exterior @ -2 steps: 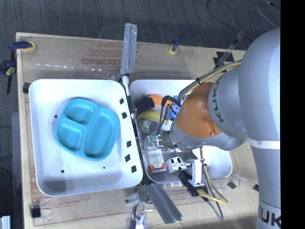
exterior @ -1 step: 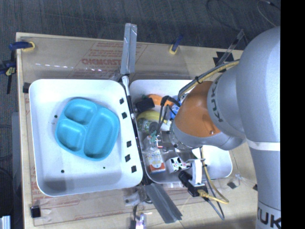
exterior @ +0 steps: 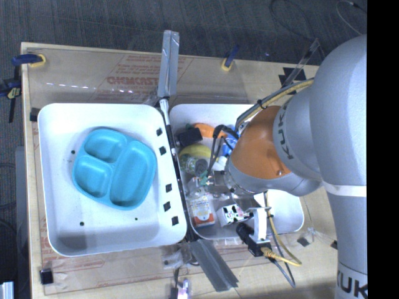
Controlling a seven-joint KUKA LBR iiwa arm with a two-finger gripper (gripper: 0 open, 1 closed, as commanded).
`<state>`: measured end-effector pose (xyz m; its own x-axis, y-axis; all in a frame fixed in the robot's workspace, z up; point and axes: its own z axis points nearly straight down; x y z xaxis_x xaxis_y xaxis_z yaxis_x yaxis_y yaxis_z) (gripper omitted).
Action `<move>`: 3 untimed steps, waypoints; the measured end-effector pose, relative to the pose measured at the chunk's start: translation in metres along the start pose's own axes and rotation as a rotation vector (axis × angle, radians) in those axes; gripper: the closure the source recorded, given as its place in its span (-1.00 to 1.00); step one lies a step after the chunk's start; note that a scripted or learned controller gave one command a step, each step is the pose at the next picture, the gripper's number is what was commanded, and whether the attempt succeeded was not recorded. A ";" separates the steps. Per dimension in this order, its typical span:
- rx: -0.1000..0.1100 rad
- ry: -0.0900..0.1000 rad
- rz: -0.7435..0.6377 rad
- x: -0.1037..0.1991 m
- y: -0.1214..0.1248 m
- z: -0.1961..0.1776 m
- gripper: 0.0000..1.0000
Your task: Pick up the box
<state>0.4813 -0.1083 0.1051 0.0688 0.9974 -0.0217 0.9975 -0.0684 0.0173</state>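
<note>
Seen from above, the gripper (exterior: pixel 211 180) hangs low over the right white bin (exterior: pixel 293 220). I cannot tell if it is wide or narrow. The small white and orange cardboard box (exterior: pixel 201 215) lies just beside the gripper, toward the bin's near edge. A round yellow-green fruit (exterior: pixel 192 154) sits on its far side. The blue plastic divided plate (exterior: pixel 115 167) is well apart from it, in the left white bin (exterior: pixel 56 229).

Two white bins (exterior: pixel 47 167) stand side by side on the counter (exterior: pixel 93 67). One blue divided plate (exterior: pixel 115 167) lies in the bin away from the gripper (exterior: pixel 211 180). Close around the gripper, in the other bin, lie one orange piece (exterior: pixel 202 129), one yellow-green fruit (exterior: pixel 193 151), one clear bottle (exterior: pixel 196 197) and two boxes: one orange-printed box (exterior: pixel 202 217) and one white box (exterior: pixel 230 214).
</note>
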 end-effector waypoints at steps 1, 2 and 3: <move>-0.006 0.001 -0.062 -0.001 0.000 0.007 -1.00; 0.007 0.010 -0.075 0.004 -0.001 0.002 1.00; 0.023 0.022 0.040 0.056 -0.007 -0.086 1.00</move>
